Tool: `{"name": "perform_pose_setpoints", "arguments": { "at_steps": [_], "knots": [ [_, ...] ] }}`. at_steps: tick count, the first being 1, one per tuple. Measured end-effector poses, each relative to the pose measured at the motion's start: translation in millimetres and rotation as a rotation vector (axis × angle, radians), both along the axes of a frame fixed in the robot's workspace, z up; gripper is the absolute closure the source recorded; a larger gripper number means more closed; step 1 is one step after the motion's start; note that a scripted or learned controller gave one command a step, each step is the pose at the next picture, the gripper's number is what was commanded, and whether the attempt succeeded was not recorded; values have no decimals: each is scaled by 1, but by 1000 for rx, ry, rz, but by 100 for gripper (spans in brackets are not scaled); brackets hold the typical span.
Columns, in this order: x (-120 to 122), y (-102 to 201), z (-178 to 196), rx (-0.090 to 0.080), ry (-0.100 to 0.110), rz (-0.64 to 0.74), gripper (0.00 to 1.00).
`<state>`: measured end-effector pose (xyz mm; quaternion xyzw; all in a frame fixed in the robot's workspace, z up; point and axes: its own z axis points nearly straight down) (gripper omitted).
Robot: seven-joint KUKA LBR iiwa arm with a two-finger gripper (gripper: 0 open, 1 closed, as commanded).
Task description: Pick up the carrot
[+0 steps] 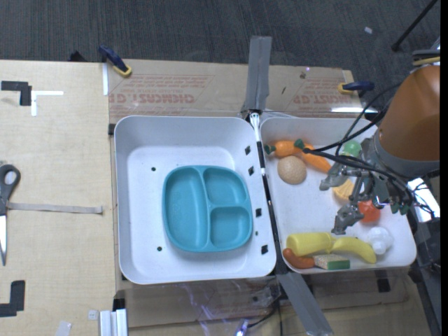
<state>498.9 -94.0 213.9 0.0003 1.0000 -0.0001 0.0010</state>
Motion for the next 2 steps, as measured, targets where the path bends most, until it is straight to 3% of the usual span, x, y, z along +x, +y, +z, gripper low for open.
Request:
{"name": "perform_pose_setpoints", "arguments": {
  "at_steps": [1, 2],
  "knots": [
    [60, -51, -54, -1, -3, 19, 0],
    [120, -63, -112, -1, -3, 30, 0]
  ]
}}
